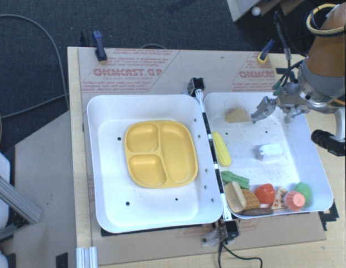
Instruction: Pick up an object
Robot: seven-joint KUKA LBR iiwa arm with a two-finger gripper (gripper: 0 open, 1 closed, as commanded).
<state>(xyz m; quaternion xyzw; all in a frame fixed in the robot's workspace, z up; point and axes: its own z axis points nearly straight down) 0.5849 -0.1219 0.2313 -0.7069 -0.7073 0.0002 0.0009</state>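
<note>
My gripper (275, 113) hangs over the back of the right bin (313, 159), open, with nothing between its fingers. A flat tan piece (237, 115) lies just left of the left finger (260, 111). A small white-grey object (269, 151) lies on the bin floor in front of the gripper. A yellow corn cob (221, 148) rests along the bin's left wall. At the front of the bin a green item (235, 178), a tan wedge (235, 196), a red tomato (265, 193) and a pink-and-green piece (298, 196) crowd together.
The left bin (100, 149) holds a yellow divided plate (160, 153). The grey arm with its orange band (328, 54) comes in from the upper right. A black clip (196, 85) sits where the bins meet at the back.
</note>
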